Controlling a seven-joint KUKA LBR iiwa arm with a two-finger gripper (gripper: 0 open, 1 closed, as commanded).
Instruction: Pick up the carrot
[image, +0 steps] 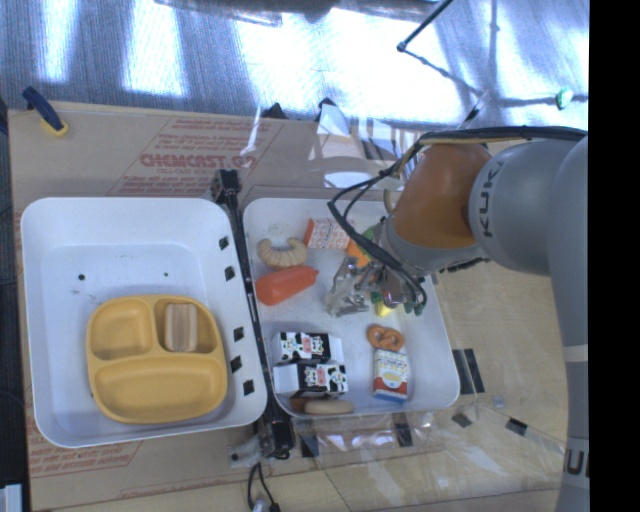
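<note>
Near the right bin's (425, 330) left wall, carrot (285, 286) lies flat below a ring toy (283, 251), tool (350, 290) just right of it, apart, grip state hidden, can't tell.

Two bins sit side by side on the table (120, 150). The left bin (60, 230) holds a divided plate (155, 360). In the right bin (435, 340), the carrot (285, 286) lies near the left wall, a ring (283, 251) behind it, two cartons (310, 363) in front, and a pretzel (385, 337) and box (391, 374) to the right. The hand (350, 285) hangs just right of the carrot.
</note>
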